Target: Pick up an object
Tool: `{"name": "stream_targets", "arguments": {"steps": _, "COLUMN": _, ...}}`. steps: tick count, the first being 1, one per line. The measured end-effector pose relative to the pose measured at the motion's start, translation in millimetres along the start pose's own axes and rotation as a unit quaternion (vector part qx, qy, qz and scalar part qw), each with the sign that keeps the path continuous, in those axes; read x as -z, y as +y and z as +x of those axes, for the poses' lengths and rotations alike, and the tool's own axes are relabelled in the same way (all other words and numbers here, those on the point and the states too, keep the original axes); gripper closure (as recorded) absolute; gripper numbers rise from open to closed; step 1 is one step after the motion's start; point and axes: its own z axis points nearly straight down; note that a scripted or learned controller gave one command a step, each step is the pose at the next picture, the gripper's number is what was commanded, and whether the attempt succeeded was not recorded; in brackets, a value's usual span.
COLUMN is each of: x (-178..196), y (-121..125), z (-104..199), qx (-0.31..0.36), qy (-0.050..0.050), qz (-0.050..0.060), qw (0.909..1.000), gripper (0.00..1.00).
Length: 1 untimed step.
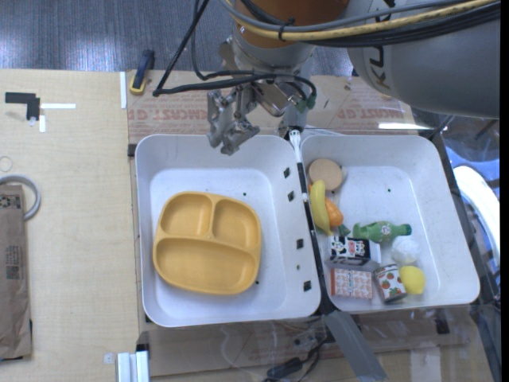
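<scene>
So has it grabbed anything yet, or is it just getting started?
Nothing looks picked up yet. The gripper hangs over the far rim of the left bin with nothing between its fingers. The yellow plate lies in that bin; the banana, bottle and lemon lie in the right bin. The whole pick remains.

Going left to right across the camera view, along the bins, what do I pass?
Yellow divided plate in the left bin → banana → green bottle → yellow lemon, these three in the right bin.
</scene>
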Motion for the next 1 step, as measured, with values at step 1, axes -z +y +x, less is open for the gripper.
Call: {"name": "stream_targets", "arguments": {"steps": 1, "x": -2.4, "y": 47.6, "z": 31.9, "qx": -0.013, "qy": 0.0, "qz": 0.0, "qw": 0.9999, "gripper": 1.0}}
